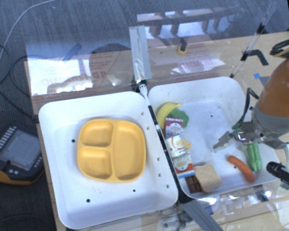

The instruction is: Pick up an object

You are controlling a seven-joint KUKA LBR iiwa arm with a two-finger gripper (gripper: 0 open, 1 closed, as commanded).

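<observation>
In the left white bin a yellow plastic plate with three compartments lay flat and untouched. Along the left wall of the right white bin sat a row of toy foods: a yellow banana, a green leafy piece, two small printed cartons, and a tan slice of toy bread near the front edge.

The two-finger gripper hung low over the bin's right half. I could not tell whether its fingers were spread or closed, and nothing visibly sat between them.

Nearest to it lay an orange carrot-like stick, its long axis running from upper left to lower right, and just beside it a green stick, nearly straight up and down in the view.

The pick seemed barely begun: every object rested in the bin, so closing and lifting were left.
</observation>
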